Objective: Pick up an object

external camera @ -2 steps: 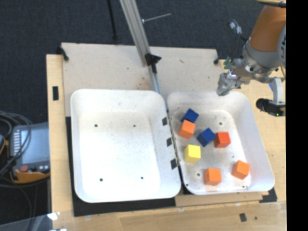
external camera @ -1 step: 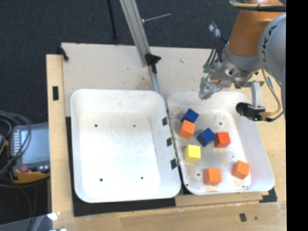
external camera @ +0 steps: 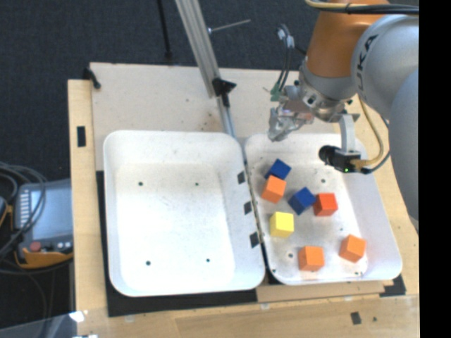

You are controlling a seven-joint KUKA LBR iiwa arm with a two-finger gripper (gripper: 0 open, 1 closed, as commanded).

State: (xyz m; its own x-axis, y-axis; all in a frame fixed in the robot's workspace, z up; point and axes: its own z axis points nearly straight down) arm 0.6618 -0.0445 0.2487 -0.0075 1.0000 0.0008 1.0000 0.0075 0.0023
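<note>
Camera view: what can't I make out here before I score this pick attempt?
- Gripper: its tip is small and blurred above the right bin's far rim; finger state unreadable, nothing visibly held.
- Arm: its upper part is cut off by the picture's top and right edges.
- Blue cube: its near side is hidden by the orange cube in front; whether they touch is unclear.
- Left bin: the dark specks are too small to identify.

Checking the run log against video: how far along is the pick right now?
Done: the arm is over the right bin, with its claw above the far rim. In hand: nothing visible; all seven cubes lie on the bin floor, the nearest being the blue cube touching an orange cube. Left: descend, close on a cube, lift. Claw state is unclear from this angle.
</note>
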